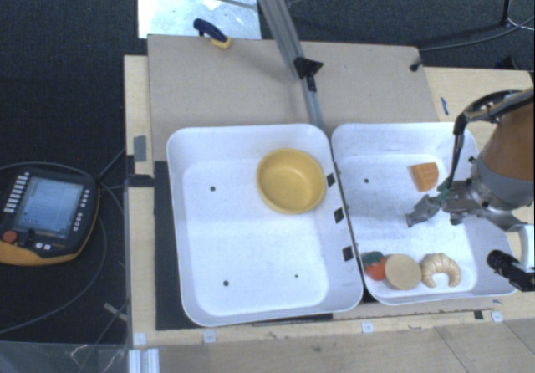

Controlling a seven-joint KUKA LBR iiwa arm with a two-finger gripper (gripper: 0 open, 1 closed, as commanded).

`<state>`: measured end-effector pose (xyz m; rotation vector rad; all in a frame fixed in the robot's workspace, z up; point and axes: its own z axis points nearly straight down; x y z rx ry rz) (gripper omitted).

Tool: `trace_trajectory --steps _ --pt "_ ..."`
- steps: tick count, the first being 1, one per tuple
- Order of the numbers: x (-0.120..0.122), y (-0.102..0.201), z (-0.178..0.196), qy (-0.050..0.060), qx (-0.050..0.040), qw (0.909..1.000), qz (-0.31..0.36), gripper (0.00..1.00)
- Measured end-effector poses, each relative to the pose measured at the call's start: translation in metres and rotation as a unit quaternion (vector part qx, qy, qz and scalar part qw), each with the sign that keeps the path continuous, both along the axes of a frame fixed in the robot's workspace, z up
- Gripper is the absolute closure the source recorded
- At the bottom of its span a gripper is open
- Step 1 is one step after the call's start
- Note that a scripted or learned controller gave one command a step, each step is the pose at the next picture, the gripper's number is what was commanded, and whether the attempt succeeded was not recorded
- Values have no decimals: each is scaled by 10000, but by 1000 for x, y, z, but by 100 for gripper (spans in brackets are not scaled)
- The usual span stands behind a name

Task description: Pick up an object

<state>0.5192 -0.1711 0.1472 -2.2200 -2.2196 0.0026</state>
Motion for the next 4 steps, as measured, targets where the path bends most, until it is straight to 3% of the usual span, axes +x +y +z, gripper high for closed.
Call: trace_trajectory --steps 1,2,4 --pt "-1 0 -52 2 1 10000 2 0" --pt "1 0 -39 -21 -4 10000 0 100" --pt "9 1 66 -36 -7 10000 5 100"
